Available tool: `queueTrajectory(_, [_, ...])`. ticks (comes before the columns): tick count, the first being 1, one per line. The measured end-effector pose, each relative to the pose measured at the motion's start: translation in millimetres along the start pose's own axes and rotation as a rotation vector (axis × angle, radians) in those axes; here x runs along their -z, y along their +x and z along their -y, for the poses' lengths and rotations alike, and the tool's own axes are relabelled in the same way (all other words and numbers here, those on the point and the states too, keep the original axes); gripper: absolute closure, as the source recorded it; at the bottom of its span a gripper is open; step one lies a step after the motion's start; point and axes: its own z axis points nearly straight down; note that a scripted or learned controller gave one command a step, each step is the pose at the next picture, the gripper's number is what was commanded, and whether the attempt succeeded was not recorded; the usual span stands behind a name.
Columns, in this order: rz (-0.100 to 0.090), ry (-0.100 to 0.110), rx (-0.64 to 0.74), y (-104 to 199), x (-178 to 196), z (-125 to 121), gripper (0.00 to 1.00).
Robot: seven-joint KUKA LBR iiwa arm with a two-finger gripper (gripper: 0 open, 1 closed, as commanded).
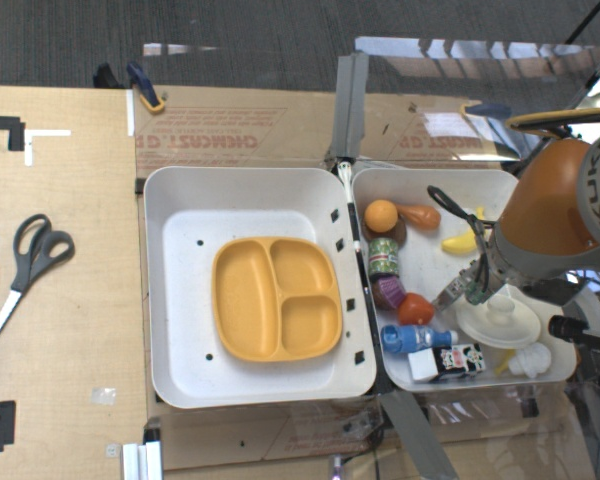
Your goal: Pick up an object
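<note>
Lab: robot arm (pixel 555 203), taped bench (pixel 70 368), bins (pixel 165 298)

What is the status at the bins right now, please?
Gripper low in right bin, nothing seen held. Red ball beside it. Blue bottle and white lid crowd close.

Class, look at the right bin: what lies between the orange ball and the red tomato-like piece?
In the camera view, between the orange ball and the red piece lie a small green-labelled can and a purple item, lined along the bin's left wall.
</note>
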Motion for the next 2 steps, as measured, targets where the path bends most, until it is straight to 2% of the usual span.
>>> queueTrajectory(1, [0.001,0.001,-0.350,-3,0,-61,1.00])
queueTrajectory(2, [0.002,0.001,-0.450,-92,144,-2,1.00])
